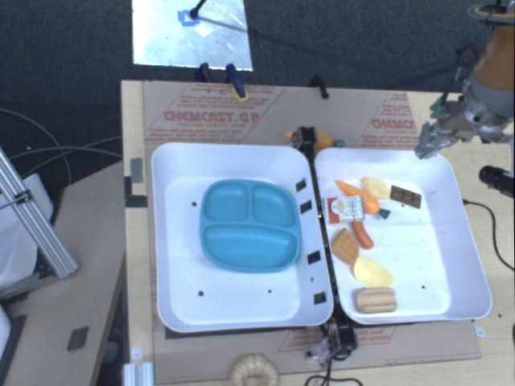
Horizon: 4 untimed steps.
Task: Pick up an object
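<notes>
The small toy food pieces lie in the right bin, and all of them are below and to the left of the jaws, which hang over the far right corner of this bin, well apart from every piece. I cannot tell whether the jaws are spread or pressed together. I count about nine pieces, among them one chocolate bar, one waffle and one bread roll. The left bin holds one blue divided plate. Both bins stand on the worktop.
</notes>
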Tool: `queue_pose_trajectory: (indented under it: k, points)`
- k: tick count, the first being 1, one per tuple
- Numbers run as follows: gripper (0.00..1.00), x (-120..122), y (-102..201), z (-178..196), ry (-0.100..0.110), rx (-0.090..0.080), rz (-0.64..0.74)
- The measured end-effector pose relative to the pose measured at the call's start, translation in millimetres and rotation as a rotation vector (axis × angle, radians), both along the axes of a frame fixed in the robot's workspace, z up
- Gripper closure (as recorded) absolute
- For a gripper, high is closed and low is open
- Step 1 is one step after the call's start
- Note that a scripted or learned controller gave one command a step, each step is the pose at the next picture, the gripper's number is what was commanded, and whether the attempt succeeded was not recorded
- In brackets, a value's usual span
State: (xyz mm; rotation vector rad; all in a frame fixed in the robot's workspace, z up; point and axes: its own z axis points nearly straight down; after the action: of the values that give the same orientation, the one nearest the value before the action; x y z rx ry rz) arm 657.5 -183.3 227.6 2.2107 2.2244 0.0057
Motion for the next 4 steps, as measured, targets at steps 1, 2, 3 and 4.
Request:
queue_pose_trajectory:
  k: [1,2,3,4]
  points:
    - [1.00,-16.4,50.1,10.7,0.004,0.002,0.003]
    - [1.00,-32.7,105.6,16.8,0.005,0.003,0.004]
    - [1.00,-42.8,148.4,13.1,0.006,0.003,0.003]
    - [1.00,-61.1,201.0,11.7,0.007,0.003,0.003]
